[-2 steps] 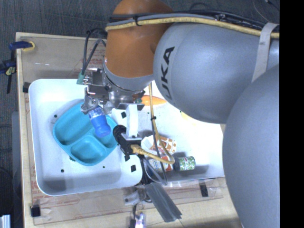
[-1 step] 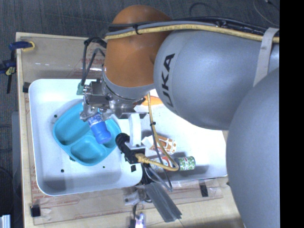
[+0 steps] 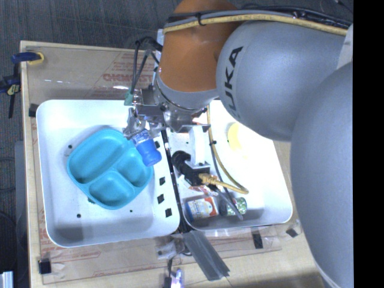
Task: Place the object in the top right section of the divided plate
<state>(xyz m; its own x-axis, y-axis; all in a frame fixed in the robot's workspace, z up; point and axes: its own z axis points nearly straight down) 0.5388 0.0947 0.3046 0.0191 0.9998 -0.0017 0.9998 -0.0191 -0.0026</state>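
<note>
- Wooden tabletop (image 3: 78, 56) carries two shallow white bins (image 3: 54, 179).
- One turquoise three-section divided plate (image 3: 108, 167) lies in the left bin.
- One small blue plastic object (image 3: 147, 150) sits pinched in the hand (image 3: 139, 131), over the plate's right rim.
- Grey arm (image 3: 276, 71) reaches down from the right.

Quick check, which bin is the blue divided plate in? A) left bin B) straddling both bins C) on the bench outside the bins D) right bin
A: the blue divided plate lies flat on the floor of the left bin, with the gripper at its upper right rim.
</note>
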